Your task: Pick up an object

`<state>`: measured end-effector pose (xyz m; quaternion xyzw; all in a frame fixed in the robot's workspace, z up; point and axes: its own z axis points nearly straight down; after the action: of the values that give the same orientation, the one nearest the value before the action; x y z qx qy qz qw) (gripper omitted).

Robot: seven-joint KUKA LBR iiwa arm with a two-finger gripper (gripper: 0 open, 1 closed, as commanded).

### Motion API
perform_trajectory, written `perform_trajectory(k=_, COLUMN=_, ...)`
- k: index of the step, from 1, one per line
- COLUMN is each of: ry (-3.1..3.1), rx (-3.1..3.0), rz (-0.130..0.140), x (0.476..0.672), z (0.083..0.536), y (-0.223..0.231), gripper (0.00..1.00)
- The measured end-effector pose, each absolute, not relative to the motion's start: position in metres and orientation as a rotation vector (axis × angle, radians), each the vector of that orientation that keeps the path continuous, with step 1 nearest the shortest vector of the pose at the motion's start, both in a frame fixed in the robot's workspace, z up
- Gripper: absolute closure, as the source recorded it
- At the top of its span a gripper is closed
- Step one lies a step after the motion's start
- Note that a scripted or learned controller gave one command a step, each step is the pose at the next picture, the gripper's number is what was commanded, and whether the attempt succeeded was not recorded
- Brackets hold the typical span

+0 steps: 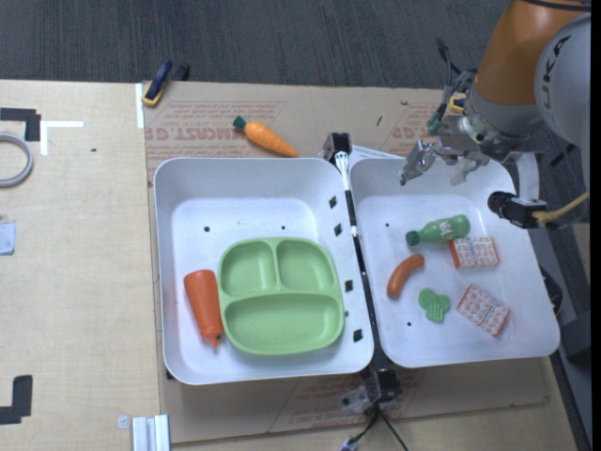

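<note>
Green divided plate (281, 296) nearest; arm bent low, claw (441, 163) above right bin's (535, 341) far edge; grip state unclear

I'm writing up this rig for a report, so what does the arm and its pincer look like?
The arm has a glossy grey shell with a wide orange band above the wrist. Its end is bare silvery metal with thin wires, ending in a small metal pincer. A black fitting with a yellowish cable sits beside it.

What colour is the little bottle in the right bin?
Green bottle with a white label, seen in the camera view.
</note>
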<state>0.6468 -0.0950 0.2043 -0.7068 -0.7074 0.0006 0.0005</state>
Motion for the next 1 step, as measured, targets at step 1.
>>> perform_trajectory(k=1, ry=-2.204, rx=-2.239, rz=0.001, x=0.6008, z=0.1598, y=-0.1149, gripper=0.00)
